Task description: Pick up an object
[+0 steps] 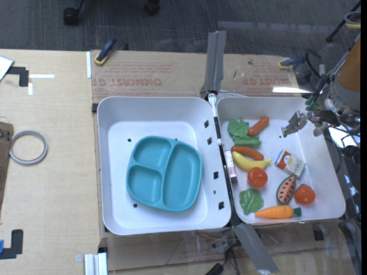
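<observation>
Two white bins crowd the tabletop; gripper, spread and holding nothing, hovers over right bin's toy food, ready to descend

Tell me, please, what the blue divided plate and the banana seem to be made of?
The blue divided plate looks like moulded plastic with a matte finish: uniform colour, soft rounded compartments. The banana seems a plastic toy: even yellow, smooth, slightly glossy, though foam or rubber is possible.

even overhead light is filling the scene, bright, no hard shadows. white bins are blowing out slightly, soft glare showing on the teal plate. everything is looking a bit soft, floor at top staying dim.
</observation>
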Robot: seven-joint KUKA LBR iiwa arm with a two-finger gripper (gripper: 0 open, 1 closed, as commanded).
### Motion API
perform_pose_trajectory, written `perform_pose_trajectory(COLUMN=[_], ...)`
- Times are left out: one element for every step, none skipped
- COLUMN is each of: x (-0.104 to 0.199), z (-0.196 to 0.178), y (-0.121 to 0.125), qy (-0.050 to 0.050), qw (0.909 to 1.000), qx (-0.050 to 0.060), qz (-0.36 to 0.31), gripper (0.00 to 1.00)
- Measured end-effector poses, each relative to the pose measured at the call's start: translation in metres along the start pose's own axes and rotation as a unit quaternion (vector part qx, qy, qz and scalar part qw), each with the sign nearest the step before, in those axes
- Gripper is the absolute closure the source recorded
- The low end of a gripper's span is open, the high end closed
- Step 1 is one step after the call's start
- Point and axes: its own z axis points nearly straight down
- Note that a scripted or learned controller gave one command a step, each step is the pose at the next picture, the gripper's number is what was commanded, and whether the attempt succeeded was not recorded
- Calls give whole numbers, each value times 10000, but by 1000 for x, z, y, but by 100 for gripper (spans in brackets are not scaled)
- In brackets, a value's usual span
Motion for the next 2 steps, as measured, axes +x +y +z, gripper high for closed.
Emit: perform_pose_trajectory(x=[4,-31], z=[54,114], y=[-52,-59], qy=[2,26], qw=[9987,9994], qx=[-1,-1], qz=[-519,-333], gripper=[0,0])
